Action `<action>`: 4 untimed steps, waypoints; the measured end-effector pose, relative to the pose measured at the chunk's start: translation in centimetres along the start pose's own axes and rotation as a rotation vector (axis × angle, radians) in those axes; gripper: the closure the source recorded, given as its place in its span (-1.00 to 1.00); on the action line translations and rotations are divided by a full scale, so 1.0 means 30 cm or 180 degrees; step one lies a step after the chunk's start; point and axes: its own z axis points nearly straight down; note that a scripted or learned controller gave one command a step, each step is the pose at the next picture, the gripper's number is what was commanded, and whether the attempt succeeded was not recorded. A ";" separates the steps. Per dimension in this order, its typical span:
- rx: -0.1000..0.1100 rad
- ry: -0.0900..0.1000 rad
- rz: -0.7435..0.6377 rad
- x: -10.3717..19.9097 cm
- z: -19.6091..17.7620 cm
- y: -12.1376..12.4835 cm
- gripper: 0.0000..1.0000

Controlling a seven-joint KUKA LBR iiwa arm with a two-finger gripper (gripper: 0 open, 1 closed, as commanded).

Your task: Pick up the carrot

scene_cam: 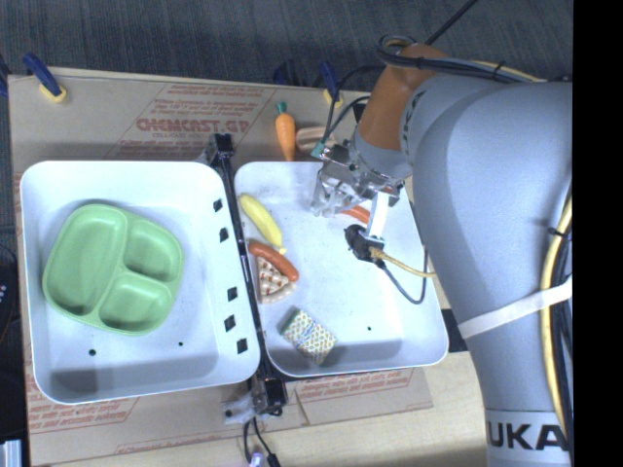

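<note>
A small orange carrot point(284, 136) with a green top lies on the cardboard just beyond the far rim of the right bin point(389, 343), near its left corner. My gripper point(331, 198) hangs low over the far part of the right bin, to the right of the carrot and a little nearer the camera, apart from it. A small orange-red thing point(359, 214) shows on the bin floor just right of the gripper, partly hidden by the wrist, and I cannot make out what it is.
The right bin also holds a yellow banana point(261, 220), a sausage point(273, 258), a pizza slice point(274, 281) and a patterned packet point(310, 334). A green divided plate point(112, 266) lies in the left bin point(58, 377). A yellow cable point(404, 269) loops below the wrist.
</note>
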 end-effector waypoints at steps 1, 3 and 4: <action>-0.0011 0.0003 0.1486 0.150 -0.295 -0.115 1.00; -0.0015 0.0009 0.2245 0.047 -0.814 -0.263 1.00; -0.0001 0.0003 0.2501 -0.057 -0.362 -0.375 1.00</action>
